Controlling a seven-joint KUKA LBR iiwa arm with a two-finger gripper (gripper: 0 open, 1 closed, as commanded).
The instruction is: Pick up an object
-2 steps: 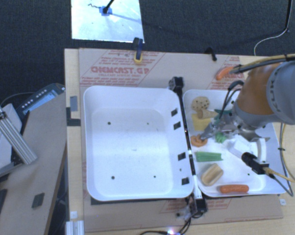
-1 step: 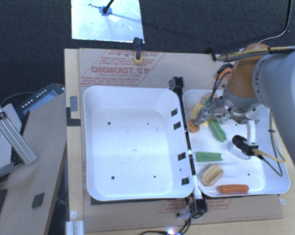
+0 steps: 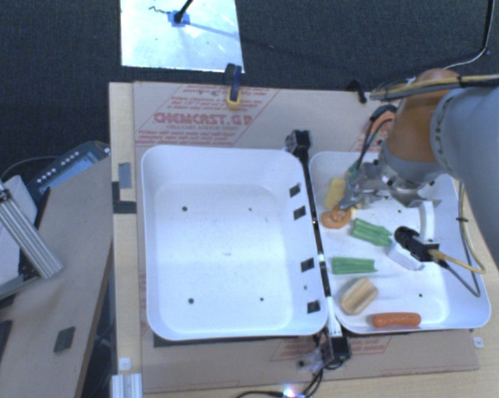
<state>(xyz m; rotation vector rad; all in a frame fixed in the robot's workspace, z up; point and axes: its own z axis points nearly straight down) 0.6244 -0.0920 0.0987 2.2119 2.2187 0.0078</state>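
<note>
Low in the right bin (image 3: 450,288), with the gripper (image 3: 359,191) just beside the yellow piece (image 3: 336,191) near the bin's left wall (open or closed: cannot tell). Apparently not yet gripping anything. Left to do: closing on a piece and lifting it clear.

R bin (image 3: 452,293), 6 obj., all lying on its floor.
1. Yellow piece (image 3: 336,192): far-left part, lengthwise along the left wall.
2. Orange round slice (image 3: 336,218): flat, just beside no. 1 on its near side.
3. Green ridged piece (image 3: 370,232): approx. centre, diag.
4. Green stick (image 3: 351,265): crosswise, nr left wall.
5. Tan bun (image 3: 357,295): near side of no. 4, apart.
6. Orange-red sausage shape (image 3: 394,320): crosswise at near wall.
</note>
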